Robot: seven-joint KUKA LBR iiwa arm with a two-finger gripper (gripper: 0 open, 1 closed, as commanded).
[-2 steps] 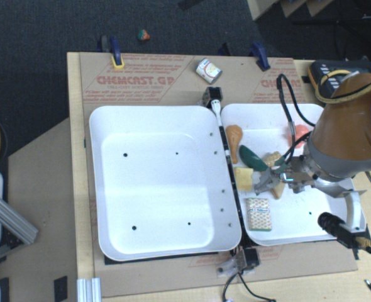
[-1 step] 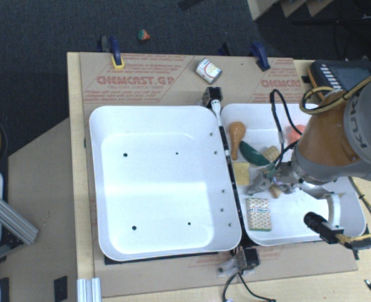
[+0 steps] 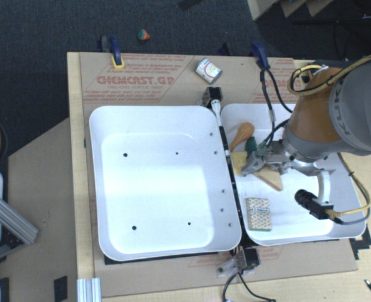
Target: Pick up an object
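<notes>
Looking down, we see the two-finger gripper (image 3: 253, 163) low in the right shallow white bin (image 3: 311, 230); we cannot tell its grip. A tan wooden wedge (image 3: 270, 180) lies just beside it, a patterned rectangular sponge (image 3: 258, 213) below.

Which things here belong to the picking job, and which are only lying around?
Job: gripper; right bin; in it a wooden spoon, a tan wedge, a patterned sponge.

Lying about: left bin; small box; blue clamps.
</notes>
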